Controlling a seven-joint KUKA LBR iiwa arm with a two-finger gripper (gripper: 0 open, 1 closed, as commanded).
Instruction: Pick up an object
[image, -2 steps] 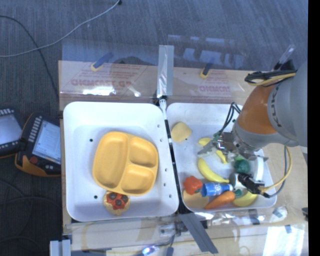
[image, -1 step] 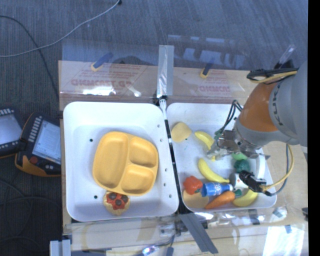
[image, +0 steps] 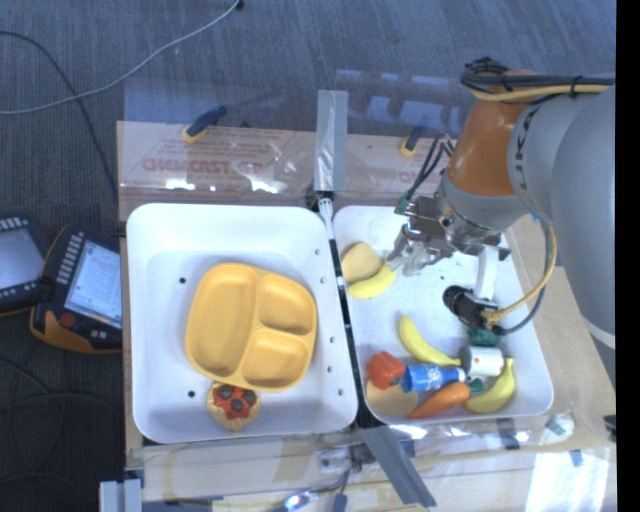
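In the right bin (image: 530, 330), nearest the camera lie a carrot (image: 440, 400) and a bottle (image: 432, 377). Above them a banana (image: 425, 343) slants from upper left to lower right. Farther back, the gripper (image: 413, 250) hovers beside a yellow fruit (image: 362, 270); how open it is, I cannot tell.

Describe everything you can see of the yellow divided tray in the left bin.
The yellow divided tray looks like smooth moulded plastic with rounded corners. It has three compartments: one long one on its left and two smaller ones on its right. It lies flat, right side up and turned slightly askew, near the middle of the left bin. Nothing lies in its compartments. A small pizza-like toy sits at its near edge, seemingly touching it.
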